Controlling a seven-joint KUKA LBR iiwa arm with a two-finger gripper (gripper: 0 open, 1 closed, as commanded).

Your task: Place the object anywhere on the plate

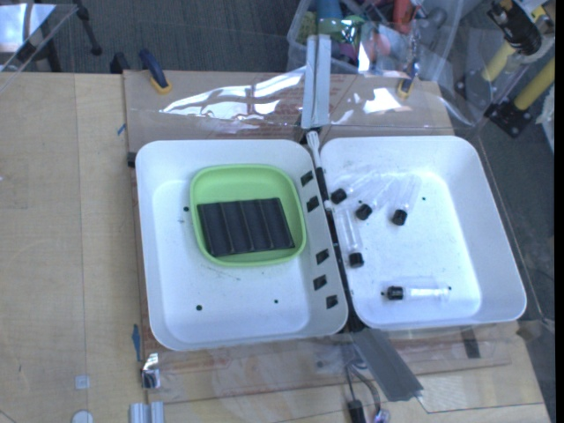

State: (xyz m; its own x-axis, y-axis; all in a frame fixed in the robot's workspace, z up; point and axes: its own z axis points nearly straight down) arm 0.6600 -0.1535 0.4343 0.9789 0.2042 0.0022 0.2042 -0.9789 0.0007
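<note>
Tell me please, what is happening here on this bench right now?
Nothing is being handled at this moment. Two white bins sit side by side. The left bin holds a green plate with a dark ribbed block lying on it. The right bin holds several clear tubes with black caps, scattered; one tube lies alone near the front. Judging by the tubes still in the right bin, moving one onto the plate looks not yet done.

Glossy green plastic plate (pixel 249 183); matt dark ribbed slab (pixel 245 226); smooth white plastic bins (pixel 167 263); wood bench (pixel 53 236).
</note>
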